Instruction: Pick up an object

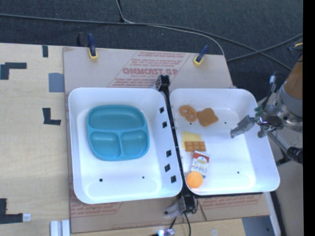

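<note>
Five food pieces (pixel 194 141) along right bin's (pixel 246 176) left side, gripper (pixel 251 124) near right rim, nothing held, opening unclear.

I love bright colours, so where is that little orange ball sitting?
The orange ball lies in the right bin, near its front left corner, just below the small red-and-white packet.

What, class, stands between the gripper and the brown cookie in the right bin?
Nothing visible. The gripper sits over bare bin floor to the right of the brown cookie, with open white floor of the right bin between them.
</note>
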### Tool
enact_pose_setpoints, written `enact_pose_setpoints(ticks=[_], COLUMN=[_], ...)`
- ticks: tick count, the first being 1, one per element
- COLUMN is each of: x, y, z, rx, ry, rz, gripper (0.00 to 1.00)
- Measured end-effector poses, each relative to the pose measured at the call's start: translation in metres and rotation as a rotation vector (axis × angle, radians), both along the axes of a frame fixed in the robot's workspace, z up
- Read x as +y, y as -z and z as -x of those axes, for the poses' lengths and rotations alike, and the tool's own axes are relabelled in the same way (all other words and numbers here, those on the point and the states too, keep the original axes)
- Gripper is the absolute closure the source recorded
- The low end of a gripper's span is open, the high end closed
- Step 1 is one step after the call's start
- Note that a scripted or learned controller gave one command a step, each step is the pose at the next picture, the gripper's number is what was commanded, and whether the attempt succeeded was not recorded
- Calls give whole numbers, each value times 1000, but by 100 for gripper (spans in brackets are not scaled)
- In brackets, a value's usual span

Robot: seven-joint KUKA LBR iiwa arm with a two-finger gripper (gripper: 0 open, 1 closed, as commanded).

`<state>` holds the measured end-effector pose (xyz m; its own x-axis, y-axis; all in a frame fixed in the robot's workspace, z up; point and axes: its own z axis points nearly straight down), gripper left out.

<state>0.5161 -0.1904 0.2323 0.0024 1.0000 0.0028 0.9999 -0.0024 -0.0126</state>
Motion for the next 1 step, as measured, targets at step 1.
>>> enact_pose_setpoints(ticks=[1], x=[0], y=[-6], z=[-3], rx=[-11], ry=[-3], rz=[3], gripper=[0])
